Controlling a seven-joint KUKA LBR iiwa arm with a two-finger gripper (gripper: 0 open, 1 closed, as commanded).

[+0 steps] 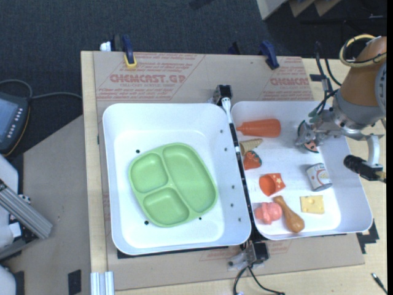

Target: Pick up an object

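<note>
— Although the arm (362, 85) is reached in over the far right corner of the right bin (356, 217), can anything be said of what the claw (309, 138) has hold of?

— Little can be said. The claw is seen low over the bin's far right part, with a small reddish thing (314, 145) at its tip. Whether that thing is gripped or merely lies beneath cannot be told, and how far the claw is spread cannot be made out either.

— Where are the other things laid?

— All are kept in the right bin. An orange carrot (260, 127) is laid near the far left corner, with a pale wedge (250, 145) and a red piece (252, 160) just beside the left wall. An orange piece (272, 184) is set mid-bin, a small can (318, 176) nearer the right edge, a yellow cheese block (312, 204) toward the near right corner, and a pink lump (268, 212) touching a drumstick (289, 214) at the near edge.

— And the left bin (120, 165)?

— A green divided plate (172, 184) is held there, well apart from the claw. The scattering is judged to be deliberate, so that single things can be taken with room around them.
</note>
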